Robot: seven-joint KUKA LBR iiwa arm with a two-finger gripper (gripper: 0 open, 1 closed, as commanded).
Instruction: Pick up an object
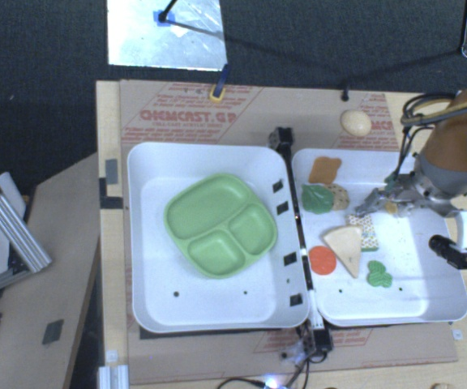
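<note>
Right of centre in the frame, the gripper (369, 203) hangs low in the right bin (428, 302); whether it is wide or narrow cannot be told. Nearest candidate is the checkered block (367, 232), just below the tip, long axis running up-down; the cream wedge (346, 248) touches it lower left. Cardboard (242, 108) at upper centre reads "CHEMCAST G P".
</note>
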